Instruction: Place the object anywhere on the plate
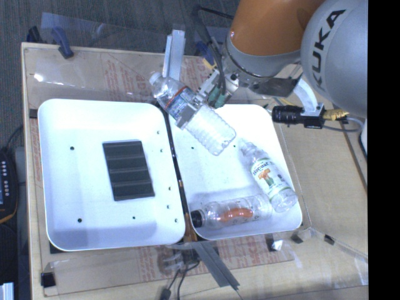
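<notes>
A dark ribbed rectangular plate (128,169) lies flat in the middle of the left bin (69,124). A clear plastic bottle (199,122) with a blue-and-red label hangs tilted over the divider between the bins. Its cap end points up and left past the bin's back rim, and its base is over the right bin (250,114). My gripper (205,102) comes down from the upper right and is shut on this bottle around its middle. The bottle is well to the right of the plate and behind it.
Two more clear bottles lie in the right bin: one with a white and orange label (269,179) along the right wall, one with orange contents and a black cap (232,213) along the front wall. The arm's large body (294,24) hangs over the back right.
</notes>
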Robot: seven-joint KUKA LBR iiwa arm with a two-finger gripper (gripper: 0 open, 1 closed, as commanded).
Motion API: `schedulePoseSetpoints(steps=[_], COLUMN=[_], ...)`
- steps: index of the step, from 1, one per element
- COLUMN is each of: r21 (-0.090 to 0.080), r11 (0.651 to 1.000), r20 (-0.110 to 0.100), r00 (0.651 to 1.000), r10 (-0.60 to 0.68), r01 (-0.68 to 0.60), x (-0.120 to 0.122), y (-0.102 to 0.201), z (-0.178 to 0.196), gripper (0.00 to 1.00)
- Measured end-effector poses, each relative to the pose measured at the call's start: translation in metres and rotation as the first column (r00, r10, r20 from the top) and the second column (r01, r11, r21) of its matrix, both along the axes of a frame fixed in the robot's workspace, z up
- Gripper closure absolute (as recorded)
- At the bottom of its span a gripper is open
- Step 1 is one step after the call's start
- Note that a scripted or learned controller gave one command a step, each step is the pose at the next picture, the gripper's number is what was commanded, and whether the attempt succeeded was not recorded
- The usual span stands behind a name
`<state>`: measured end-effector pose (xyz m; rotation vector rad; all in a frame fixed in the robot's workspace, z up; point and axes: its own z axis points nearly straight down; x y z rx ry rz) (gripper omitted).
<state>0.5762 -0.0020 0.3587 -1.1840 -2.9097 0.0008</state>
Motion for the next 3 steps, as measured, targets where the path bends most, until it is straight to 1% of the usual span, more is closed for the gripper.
schedulePoseSetpoints(steps=[1, 2, 3], r21=[-0.001, -0.003, 0.000], r11=[0.965, 0.906, 0.850], r20=[0.001, 0.004, -0.001], r00=[0.965, 0.906, 0.850], r10=[0.261, 0.423, 0.526], r01=[-0.261, -0.423, -0.526], x=[0.057, 0.037, -0.027], y=[0.043, 0.011, -0.046], z=[0.003, 0.086, -0.047], gripper=[1.00, 1.00, 1.00])
